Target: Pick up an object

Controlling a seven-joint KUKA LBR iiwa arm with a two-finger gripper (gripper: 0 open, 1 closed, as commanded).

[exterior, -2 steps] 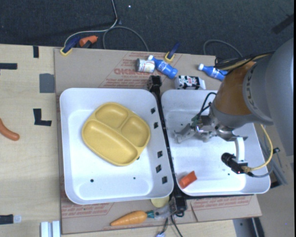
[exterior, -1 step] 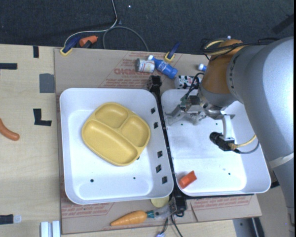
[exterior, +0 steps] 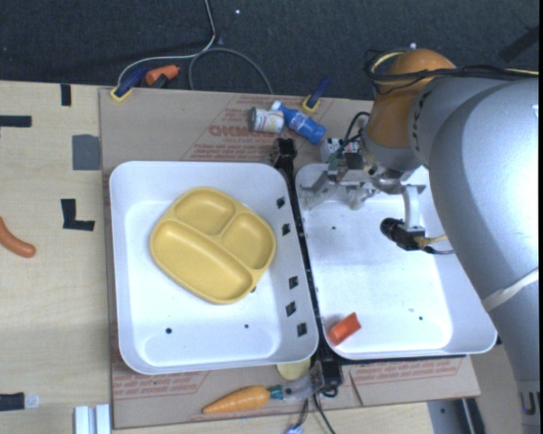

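Small orange-red wedge-shaped block (exterior: 344, 327) lying at the near left corner of the right shallow white bin (exterior: 434, 333), apart from the arm. The two-finger gripper (exterior: 344, 186) sits at that bin's far left edge; whether it is released or clenched cannot be told. The left shallow white bin (exterior: 131, 269) holds a yellow three-compartment plastic plate (exterior: 214, 244). A toy carrot (exterior: 238, 400) lies on the bench near the bins' front edge.
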